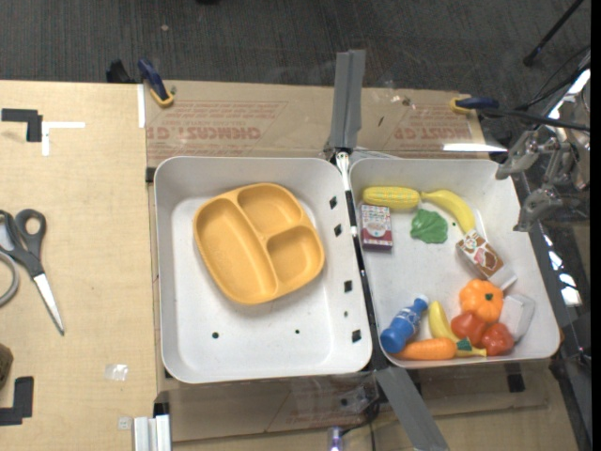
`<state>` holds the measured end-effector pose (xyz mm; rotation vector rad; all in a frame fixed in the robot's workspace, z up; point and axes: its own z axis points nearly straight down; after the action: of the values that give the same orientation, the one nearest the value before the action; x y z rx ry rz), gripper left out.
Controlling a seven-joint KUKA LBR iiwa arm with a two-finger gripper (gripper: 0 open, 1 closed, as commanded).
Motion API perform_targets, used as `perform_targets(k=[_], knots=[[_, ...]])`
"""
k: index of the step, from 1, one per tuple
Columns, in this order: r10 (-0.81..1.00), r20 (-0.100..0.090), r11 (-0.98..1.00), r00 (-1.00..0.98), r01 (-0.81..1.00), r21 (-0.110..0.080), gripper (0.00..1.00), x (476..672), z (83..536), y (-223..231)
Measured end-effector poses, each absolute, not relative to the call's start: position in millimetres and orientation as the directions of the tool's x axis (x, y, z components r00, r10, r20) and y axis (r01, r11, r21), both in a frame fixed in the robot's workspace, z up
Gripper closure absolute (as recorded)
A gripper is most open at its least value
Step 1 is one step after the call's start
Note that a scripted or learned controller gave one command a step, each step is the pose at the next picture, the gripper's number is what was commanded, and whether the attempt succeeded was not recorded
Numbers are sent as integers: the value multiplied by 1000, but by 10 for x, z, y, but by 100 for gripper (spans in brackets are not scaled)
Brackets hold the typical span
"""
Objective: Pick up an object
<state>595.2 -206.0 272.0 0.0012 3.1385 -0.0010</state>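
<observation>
Two white bins side by side on the bench. The left bin [178, 346] carries a yellow divided plate [258, 242] near its middle. The right bin [441, 280] holds the pickable toys: corn [391, 196] and banana [454, 209] along the far edge, a small carton [377, 226] by the dividing wall, and a pumpkin [481, 300] crowded into the near right corner. Open floor lies mid-bin. The tool [540, 172] waits beyond the far right corner; its state cannot be told.

Arm hardware [549, 172] is seen at the right edge: pale grey metallic parts with bright reflective patches, dark joints and brackets. Thin black cables are draped around it.
</observation>
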Motion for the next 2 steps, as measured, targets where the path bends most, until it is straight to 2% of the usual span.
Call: perform_targets(k=[1, 2], knots=[[56, -7, 998, -998, 56, -2, 0, 6182, 946, -1740], [52, -12, 999, -999, 52, -3, 100, 6201, 1052, -1724]])
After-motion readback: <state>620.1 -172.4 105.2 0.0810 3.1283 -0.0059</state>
